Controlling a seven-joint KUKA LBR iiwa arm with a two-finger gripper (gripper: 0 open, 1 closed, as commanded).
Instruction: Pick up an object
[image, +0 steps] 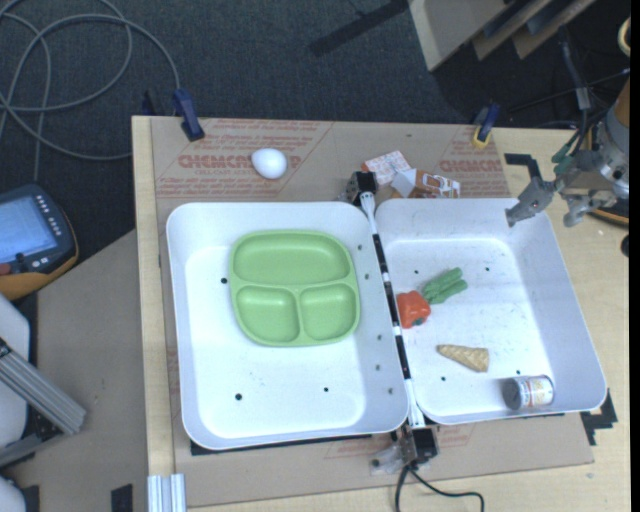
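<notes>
The divided plate (295, 287) lies in the left bin (200, 400). In the right bin (560, 300), the toy carrot (428, 297) sits far left, the cone (464, 356) nearer, the can (527, 392) at the near right corner. An egg (268, 162) rests beyond the bins.

robotics lab: clamped cardboard bench (330, 150), two white bins (200, 300), loose cables (60, 60), teach pendant (30, 235) on dark carpet.

Both bins (200, 400) are white; the left one holds a pale green divided plate (296, 286). The toy carrot (428, 297) is orange with green leaves; the cone (465, 356) is tan; the can (528, 392) is silver.
</notes>
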